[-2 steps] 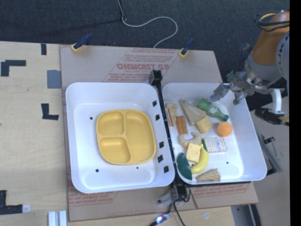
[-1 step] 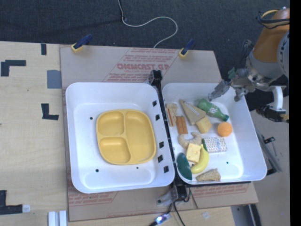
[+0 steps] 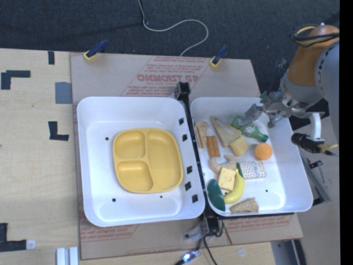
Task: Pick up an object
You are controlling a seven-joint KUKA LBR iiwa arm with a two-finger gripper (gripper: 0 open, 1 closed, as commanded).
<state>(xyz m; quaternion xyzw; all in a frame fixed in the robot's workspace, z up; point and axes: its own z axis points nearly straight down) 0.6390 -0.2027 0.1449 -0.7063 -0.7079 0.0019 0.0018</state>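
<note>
The right bin point(image 3: 292, 173) holds several toy foods. Among them are an orange point(image 3: 263, 150), a banana point(image 3: 237, 188), two yellow cheese blocks point(image 3: 239, 146) point(image 3: 226, 178), a green packet point(image 3: 252, 130), a speckled white box point(image 3: 252, 170), a tan wedge point(image 3: 223, 130), a bread slice point(image 3: 244, 205) and a dark green piece point(image 3: 215, 195). My gripper point(image 3: 260, 115) hovers over the bin's far right part, just above the green packet. It looks open, with nothing between the fingers.
A yellow divided plate point(image 3: 148, 160) lies in the left bin point(image 3: 94, 148). Tan sticks point(image 3: 202, 134) lie along the divider side of the right bin. The arm's orange band point(image 3: 309, 59) rises at the right edge. A white cable point(image 3: 176, 26) runs behind the bins.
</note>
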